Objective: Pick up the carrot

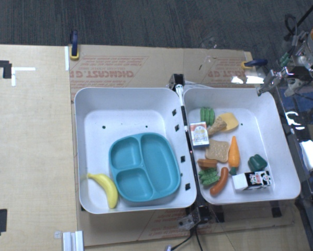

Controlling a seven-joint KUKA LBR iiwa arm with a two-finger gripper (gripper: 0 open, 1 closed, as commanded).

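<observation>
The carrot (233, 151) lies in the right bin (282, 140), its long axis nearly straight up and down the view, tip toward the near wall, touching the bread slice (218, 150). Your gripper (274, 80) hangs beyond the bin's far right corner, so the carrot sits well below and left of it. Its opening cannot be told from here.

Evenly lit overhead scene under soft, diffuse light, with faint shadows inside both white bins (130, 101). Bright glare on the cardboard (240, 79) near the upper right and on the far right edge. Overall slightly soft, low-resolution focus
</observation>
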